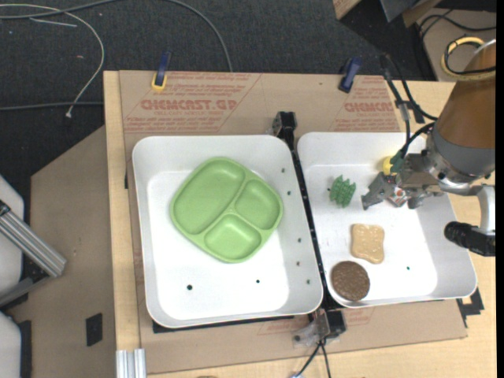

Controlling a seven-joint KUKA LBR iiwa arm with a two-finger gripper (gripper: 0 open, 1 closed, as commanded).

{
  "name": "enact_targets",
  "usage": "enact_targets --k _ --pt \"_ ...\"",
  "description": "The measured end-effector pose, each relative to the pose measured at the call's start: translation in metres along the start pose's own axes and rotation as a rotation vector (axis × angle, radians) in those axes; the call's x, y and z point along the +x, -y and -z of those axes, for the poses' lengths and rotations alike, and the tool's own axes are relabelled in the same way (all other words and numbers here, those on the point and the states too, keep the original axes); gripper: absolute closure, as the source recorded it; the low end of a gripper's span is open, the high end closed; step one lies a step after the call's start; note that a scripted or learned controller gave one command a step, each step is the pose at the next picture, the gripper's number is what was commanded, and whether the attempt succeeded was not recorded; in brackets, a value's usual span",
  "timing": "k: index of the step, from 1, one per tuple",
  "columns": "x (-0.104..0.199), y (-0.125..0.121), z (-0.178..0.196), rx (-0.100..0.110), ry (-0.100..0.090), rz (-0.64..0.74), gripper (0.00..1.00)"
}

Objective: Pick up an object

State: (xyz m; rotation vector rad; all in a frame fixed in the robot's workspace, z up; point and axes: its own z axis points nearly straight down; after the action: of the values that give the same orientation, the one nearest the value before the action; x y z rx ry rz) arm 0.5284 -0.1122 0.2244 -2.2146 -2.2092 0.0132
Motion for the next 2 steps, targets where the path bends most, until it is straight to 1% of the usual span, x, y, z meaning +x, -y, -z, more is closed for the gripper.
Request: enact_targets --k 1,2 --pt "0.000 -0.003 0.007 -0.014 0.002 0.003 0.00" --pt "0.000 -0.007 -0.056 -0.007 0.001 0.002 0.00"
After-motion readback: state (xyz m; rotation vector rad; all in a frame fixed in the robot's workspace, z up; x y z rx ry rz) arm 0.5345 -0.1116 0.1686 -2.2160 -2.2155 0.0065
